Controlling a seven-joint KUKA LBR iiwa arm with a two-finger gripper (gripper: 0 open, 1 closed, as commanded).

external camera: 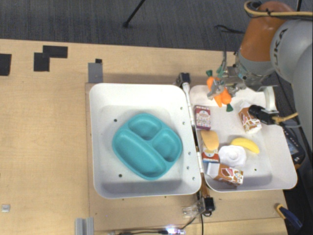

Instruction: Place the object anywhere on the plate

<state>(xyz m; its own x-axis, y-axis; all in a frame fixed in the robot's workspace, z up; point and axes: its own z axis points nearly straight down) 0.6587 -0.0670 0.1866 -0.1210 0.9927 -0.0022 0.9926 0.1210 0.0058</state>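
The left bin [98, 146] holds a teal divided plate [146, 145] lying tilted near its middle, with bare white floor all round it: a broad margin toward the far wall and the left wall, a narrower strip along the near wall and beside the right rim. The plate touches none of the bin's walls.

The right bin [279, 173] is crowded. The claw [219, 88] hangs over its far left corner, just inside the rim, with an orange toy carrot [222, 97] at its tips; whether the fingers are closed on the carrot or only touching it cannot be told from this slanted view. The grey arm [293, 38] with its orange band crosses the far right corner of that bin.

Nearer the dividing rims stands a small red carton [202, 117], and below it a yellowish flat piece [211, 141]. A banana [246, 145] lies just beside a white round thing [232, 155], with a brown packet [230, 175] close to the near wall and another brown packet [250, 121] toward the right. Open floor remains mainly along the near right corner.

The two bins sit edge to edge on a pale wooden worktop [44, 155]. Beyond its far edge lies dark grey carpet [73, 9].
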